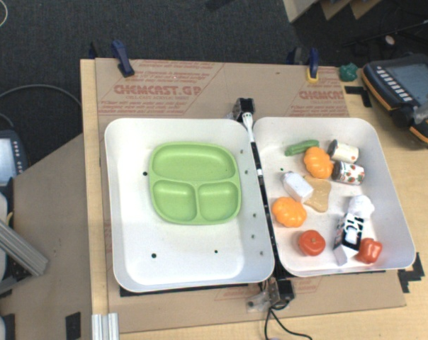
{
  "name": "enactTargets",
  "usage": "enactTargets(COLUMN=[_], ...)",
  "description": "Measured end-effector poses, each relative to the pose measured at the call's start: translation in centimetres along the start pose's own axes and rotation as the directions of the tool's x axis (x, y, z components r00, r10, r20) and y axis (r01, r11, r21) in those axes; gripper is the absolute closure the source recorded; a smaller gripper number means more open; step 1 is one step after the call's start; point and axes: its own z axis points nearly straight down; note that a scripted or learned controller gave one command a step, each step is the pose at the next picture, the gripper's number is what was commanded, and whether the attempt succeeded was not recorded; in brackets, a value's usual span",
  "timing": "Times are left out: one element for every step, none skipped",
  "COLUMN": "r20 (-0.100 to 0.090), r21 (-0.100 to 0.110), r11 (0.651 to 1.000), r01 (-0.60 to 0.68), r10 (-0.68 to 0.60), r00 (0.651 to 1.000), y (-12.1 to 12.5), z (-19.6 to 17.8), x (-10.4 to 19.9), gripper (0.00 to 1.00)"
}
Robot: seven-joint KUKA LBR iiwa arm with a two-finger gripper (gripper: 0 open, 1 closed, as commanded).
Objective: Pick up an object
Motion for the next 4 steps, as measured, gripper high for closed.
enactTargets(r20=[-0.008, -0.005, -0.008, -0.009], r21=[0.021, 0.018, 0.03, 0.033], r11=[1.0, 1.0, 1.0, 0.999], r01=[0.001, -0.003, -0.005, -0.005], r10=[-0.001, 0.003, 0.005, 0.005], r00=[1.0, 1.0, 1.0, 1.0], y=[-2.7, -2.6, -3.0, -3.2], z=[-0.1, -1.1, 6.7, 16.8], x=[5.0, 4.7, 4.5, 4.5], gripper=[0.0, 1.0, 1.0, 1.0])
